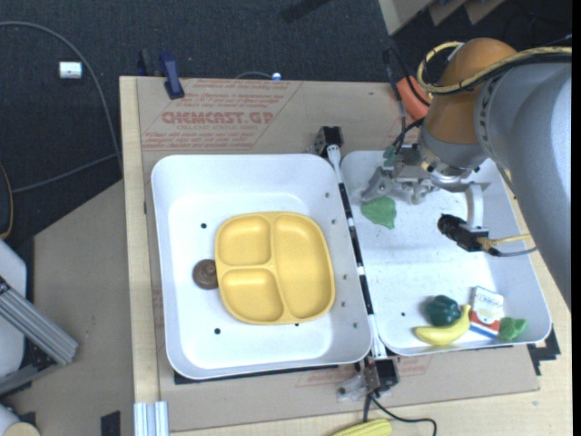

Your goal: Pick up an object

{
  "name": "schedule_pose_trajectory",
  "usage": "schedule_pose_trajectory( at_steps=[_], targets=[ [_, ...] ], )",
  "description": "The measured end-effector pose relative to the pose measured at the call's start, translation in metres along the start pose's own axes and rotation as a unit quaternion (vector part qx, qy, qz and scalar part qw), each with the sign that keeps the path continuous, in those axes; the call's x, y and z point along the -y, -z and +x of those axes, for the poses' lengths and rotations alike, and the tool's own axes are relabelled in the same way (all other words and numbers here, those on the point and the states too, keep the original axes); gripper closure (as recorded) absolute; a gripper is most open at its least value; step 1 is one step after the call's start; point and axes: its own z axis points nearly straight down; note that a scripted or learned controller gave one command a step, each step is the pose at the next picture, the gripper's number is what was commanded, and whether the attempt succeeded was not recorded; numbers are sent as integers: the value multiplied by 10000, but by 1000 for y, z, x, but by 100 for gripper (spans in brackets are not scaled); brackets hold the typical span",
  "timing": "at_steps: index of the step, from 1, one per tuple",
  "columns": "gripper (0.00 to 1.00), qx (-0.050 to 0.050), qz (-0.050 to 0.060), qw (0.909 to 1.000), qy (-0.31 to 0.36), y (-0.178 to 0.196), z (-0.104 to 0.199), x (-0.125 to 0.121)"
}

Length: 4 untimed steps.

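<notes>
A light green leafy piece [380, 211] lies near the far left corner of the right bin [408, 312], just under the gripper [397, 189], whose fingers [374, 189] stand spread and hold nothing. This looks like the approach step; next comes a descent and a close. One banana [443, 331], one dark green pepper [443, 309], one small carton [487, 311] share that bin. The left bin [172, 243] holds one yellow divided plate [274, 267] and one brown disc [205, 273].
</notes>
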Motion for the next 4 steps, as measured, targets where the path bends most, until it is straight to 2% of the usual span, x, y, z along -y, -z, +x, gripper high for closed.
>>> schedule_pose_trajectory(
  at_steps=[1,4],
  targets=[
    [0,2,1,10000,0,-2,0,5],
    [0,4,-20,10000,12,-2,-1,-13]
  ],
)
